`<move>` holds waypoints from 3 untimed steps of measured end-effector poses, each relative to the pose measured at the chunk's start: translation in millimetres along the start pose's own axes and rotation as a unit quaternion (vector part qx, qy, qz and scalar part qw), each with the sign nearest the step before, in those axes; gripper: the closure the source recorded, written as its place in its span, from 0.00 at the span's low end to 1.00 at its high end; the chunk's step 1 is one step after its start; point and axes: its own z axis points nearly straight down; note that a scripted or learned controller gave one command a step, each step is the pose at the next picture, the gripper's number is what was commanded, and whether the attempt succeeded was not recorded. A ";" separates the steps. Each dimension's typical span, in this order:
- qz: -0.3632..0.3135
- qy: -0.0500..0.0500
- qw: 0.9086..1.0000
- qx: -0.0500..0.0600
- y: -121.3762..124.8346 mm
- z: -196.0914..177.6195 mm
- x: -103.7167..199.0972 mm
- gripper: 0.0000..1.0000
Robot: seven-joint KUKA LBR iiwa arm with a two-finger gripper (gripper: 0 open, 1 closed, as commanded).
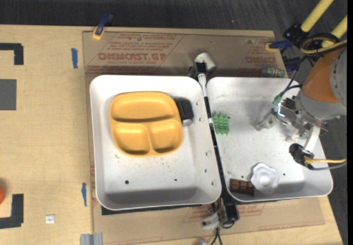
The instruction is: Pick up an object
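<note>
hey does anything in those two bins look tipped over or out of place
Mostly tidy. The yellow divided tray sits slightly askew in the left bin, with a small dark object against its right edge.

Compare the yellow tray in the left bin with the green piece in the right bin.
The yellow tray is by far the larger and takes up much of the left bin; the green piece is small.
The yellow tray is smooth, with rounded compartments; the green piece looks ridged or gridded.
The yellow tray lies near its bin's middle; the green piece sits close to the left wall of the right bin.
Both rest on a bin floor, apart from the gripper.
</note>
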 end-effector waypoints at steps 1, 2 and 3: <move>-0.033 -0.004 0.999 -0.004 21.3 0.2 28.8 0.00; -0.048 -0.004 0.999 -0.005 36.9 0.1 34.2 0.00; -0.183 -0.004 0.983 -0.003 -63.7 0.6 -2.5 0.00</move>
